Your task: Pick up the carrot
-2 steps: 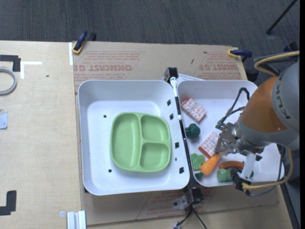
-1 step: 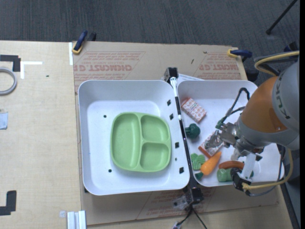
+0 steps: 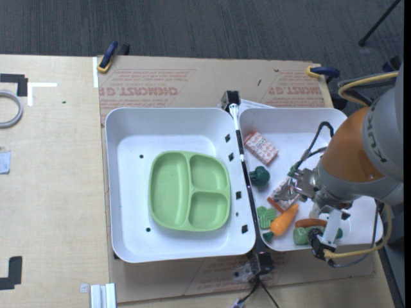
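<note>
The carrot point(image 3: 284, 220) is a short orange piece lying at a slant near the front of the right bin point(image 3: 289, 122). My gripper point(image 3: 290, 190) hangs low over the bin's middle, just behind and above the carrot's upper end. The grey arm with its orange band point(image 3: 350, 154) reaches in from the right and hides the bin's right part. The view does not show the carrot between the gripper's tips.
A dark green broccoli point(image 3: 259, 176) and a red-and-white box point(image 3: 261, 147) lie behind the gripper. Green toy pieces point(image 3: 266, 215) and a green and red item point(image 3: 303, 231) crowd the carrot. The left bin point(image 3: 122, 172) holds a green divided plate point(image 3: 190, 190).
</note>
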Tool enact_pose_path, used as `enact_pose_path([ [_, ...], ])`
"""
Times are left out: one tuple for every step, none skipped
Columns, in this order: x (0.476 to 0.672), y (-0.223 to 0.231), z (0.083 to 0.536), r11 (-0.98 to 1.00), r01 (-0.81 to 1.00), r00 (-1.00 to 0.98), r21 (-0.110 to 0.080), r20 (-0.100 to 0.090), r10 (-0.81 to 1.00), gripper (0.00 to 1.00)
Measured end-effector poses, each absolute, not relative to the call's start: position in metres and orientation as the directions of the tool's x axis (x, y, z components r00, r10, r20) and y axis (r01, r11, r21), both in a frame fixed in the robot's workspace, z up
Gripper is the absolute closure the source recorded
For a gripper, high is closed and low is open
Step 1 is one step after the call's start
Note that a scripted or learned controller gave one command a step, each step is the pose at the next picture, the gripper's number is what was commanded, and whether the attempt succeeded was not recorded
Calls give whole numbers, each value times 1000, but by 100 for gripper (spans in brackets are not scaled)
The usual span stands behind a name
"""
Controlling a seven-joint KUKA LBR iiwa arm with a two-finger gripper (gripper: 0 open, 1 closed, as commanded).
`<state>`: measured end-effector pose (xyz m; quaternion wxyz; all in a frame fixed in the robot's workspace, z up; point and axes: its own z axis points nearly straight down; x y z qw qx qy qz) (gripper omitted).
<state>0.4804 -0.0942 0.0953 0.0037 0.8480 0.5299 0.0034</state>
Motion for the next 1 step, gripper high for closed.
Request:
enact_pose_path([
  [480, -92, 95, -531, 847, 531, 3, 6, 847, 0],
])
